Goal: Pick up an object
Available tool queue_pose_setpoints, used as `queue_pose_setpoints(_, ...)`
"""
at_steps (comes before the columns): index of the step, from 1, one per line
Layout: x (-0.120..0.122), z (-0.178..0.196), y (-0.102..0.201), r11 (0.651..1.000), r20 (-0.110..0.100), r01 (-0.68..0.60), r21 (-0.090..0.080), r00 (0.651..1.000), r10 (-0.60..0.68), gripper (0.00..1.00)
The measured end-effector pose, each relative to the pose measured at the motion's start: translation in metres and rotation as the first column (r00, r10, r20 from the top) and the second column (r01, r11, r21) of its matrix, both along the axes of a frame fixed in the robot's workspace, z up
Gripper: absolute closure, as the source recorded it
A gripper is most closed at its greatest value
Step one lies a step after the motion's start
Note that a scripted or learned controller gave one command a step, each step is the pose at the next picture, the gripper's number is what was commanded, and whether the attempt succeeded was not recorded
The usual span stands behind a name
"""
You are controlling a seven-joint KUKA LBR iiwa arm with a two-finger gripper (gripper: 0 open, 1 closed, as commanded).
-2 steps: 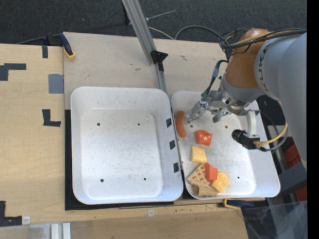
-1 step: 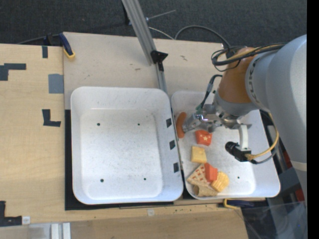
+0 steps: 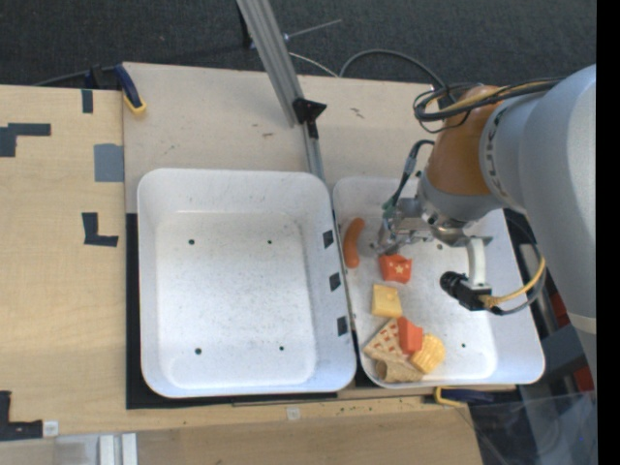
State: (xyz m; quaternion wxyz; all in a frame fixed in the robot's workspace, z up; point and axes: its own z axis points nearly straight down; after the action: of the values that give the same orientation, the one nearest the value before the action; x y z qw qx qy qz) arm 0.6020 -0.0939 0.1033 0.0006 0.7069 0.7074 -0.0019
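Clearly a robotics lab or test bench, not a home. Shown by a wooden benchtop [image 3: 58, 260] marked with dark tape pieces [image 3: 108, 163], two shallow white bins [image 3: 232, 187] side by side on a black mat [image 3: 134, 308], a slanted metal rail [image 3: 271, 46] rising over them, loose cables [image 3: 387, 61] trailing across dark carpet [image 3: 116, 8], and a heavy grey industrial arm [image 3: 552, 163].

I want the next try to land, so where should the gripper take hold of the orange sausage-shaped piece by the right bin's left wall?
Probably across the middle of the orange sausage-shaped piece, coming straight down. It lies flat and long, running along the right bin's left wall, apart from the other items. Its narrow width suits the gripper; closing along the wall direction avoids the rim.
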Motion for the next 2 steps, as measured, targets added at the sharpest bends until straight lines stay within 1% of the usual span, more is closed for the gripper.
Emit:
queue_pose_setpoints(1, 0.002, 0.042, 0.0, 1.0, 0.005, -0.001, 0.003, 1.0, 0.001, 1.0)
queue_pose_setpoints(2, -0.002, 0.091, -0.008, 1.0, 0.006, 0.001, 0.002, 1.0, -0.001, 1.0)
